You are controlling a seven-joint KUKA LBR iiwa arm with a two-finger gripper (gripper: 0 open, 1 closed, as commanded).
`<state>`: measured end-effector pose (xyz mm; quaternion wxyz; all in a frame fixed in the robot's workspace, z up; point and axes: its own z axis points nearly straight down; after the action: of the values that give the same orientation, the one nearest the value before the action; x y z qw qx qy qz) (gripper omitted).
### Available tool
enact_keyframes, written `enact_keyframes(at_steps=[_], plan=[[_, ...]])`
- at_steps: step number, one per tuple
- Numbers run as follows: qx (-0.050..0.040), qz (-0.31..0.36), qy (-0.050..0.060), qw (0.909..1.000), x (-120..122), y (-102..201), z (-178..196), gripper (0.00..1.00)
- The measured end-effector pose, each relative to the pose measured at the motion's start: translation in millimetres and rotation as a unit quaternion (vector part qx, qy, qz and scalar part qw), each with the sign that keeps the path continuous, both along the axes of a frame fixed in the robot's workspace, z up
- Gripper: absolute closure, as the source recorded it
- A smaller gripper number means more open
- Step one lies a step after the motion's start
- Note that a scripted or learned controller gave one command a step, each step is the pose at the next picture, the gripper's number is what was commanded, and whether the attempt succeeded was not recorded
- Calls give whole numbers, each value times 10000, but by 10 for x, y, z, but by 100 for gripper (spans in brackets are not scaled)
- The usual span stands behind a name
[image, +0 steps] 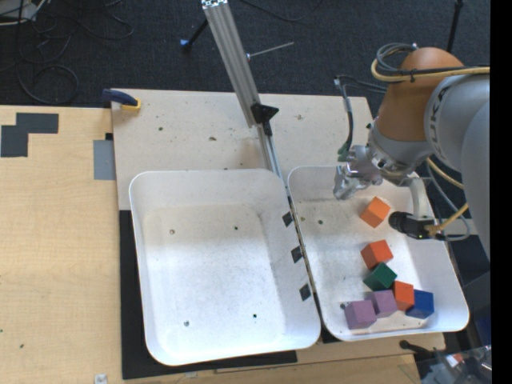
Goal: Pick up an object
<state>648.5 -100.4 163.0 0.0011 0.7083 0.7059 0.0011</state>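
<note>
Over the far end of the right bin, the end effector hangs low above the white floor, close to the rim that faces the metal post. Whether it is released or clenched cannot be told at this angle, and nothing shows between its tips. Just beside it, toward the near side of that bin, lies a light orange block, tilted on a corner and apart from the tips. Further toward the near rim sits a darker orange block, with a green block touching it on the near side. Nearest the bin's front corner is a tight cluster: two purple blocks side by side, a red-orange block and a blue block against each other. The grey arm with its orange band comes in above the bin's outer side, and a black cable fitting rests over that rim. The left bin lies against the right bin along their shared edge, where small black clips sit. Both bins rest on the pale wooden surface, and a blue-and-yellow clamp sits at its far corner, well apart from the right bin.
</note>
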Motion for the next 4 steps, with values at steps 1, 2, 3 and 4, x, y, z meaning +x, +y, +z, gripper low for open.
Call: enact_keyframes(at_steps=[1,2,3,4], plan=[[-6,1,-5,10000,4,-86,601,100],[-3,15,-7,10000,13,-103,1137,100],[10,35,32,10000,-122,373,1144,100],[12,33,38,10000,-392,823,1135,100]])
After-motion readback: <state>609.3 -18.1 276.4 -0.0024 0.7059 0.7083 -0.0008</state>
